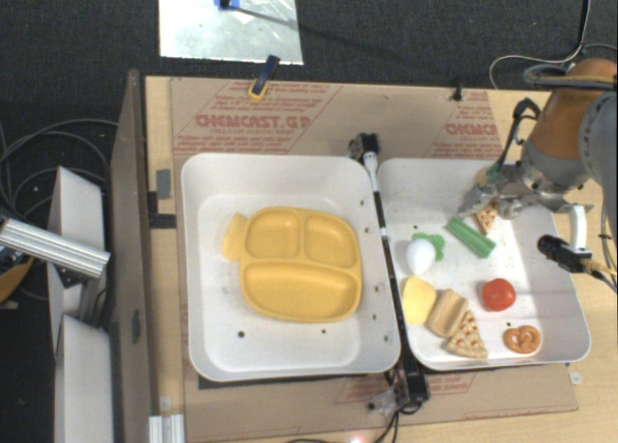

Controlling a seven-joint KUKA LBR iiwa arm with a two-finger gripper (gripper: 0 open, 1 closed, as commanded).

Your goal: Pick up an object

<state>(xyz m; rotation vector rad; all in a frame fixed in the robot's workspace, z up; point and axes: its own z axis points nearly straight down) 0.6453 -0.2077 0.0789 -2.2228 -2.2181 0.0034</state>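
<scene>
My end effector (490,202) is low in the right bin (570,311), approx. on a pizza slice (486,219) by the green block (470,237) — can't tell its state. Grasp step; next, clamp & lift.

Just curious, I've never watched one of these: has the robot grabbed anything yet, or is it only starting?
Done: the arm has reached the right bin. In hand: its gripper sits low at a small pizza-like piece; a hold isn't visible. Left: lifting something. The tomato, pretzel and green piece lie untouched.
</scene>
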